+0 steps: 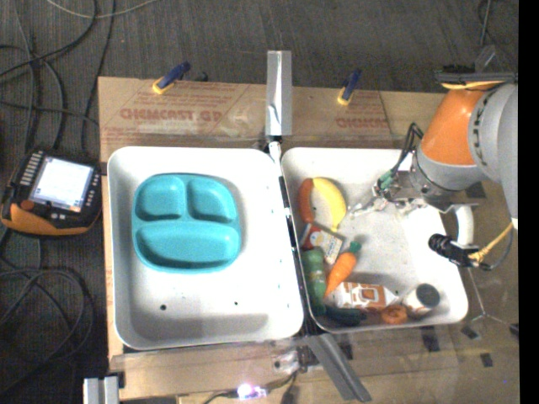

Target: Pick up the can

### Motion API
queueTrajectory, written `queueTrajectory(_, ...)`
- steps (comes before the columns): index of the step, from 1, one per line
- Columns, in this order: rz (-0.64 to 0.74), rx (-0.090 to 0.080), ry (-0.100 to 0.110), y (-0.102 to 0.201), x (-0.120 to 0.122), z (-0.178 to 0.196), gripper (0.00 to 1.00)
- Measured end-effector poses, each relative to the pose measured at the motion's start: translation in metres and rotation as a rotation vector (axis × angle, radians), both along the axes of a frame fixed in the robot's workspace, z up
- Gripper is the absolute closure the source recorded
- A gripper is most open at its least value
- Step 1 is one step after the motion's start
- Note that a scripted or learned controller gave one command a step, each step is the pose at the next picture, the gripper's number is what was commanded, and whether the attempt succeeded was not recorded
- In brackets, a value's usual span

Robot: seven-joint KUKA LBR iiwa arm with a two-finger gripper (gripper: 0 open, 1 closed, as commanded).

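Can [424, 298] stands upright in right bin's [455, 310] near corner, top up; fingers' [381, 194] spread can't be told.

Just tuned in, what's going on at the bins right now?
The grey arm with the orange band reaches over the right white bin, its gripper above bare floor near the yellow banana. The small grey can stands untouched in that bin's near right corner. The left white bin holds a turquoise divided tray.

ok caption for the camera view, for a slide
Arm's gripper hovers over the right bin, apart from the can in its near corner; blue tray sits in the left bin.
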State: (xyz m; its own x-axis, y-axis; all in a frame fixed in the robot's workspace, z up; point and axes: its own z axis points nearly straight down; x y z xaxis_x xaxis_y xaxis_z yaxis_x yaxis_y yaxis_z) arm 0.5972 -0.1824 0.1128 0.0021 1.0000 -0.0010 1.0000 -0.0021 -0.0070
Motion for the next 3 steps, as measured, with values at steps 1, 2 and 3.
queueTrajectory(1, -0.011, -0.001, -0.011, -0.017, 0.052, -0.025, 0.00)
queueTrajectory(2, -0.010, -0.006, -0.007, -0.019, 0.051, -0.018, 1.00)
queueTrajectory(3, -0.045, 0.001, -0.001, -0.006, 0.057, 0.024, 1.00)
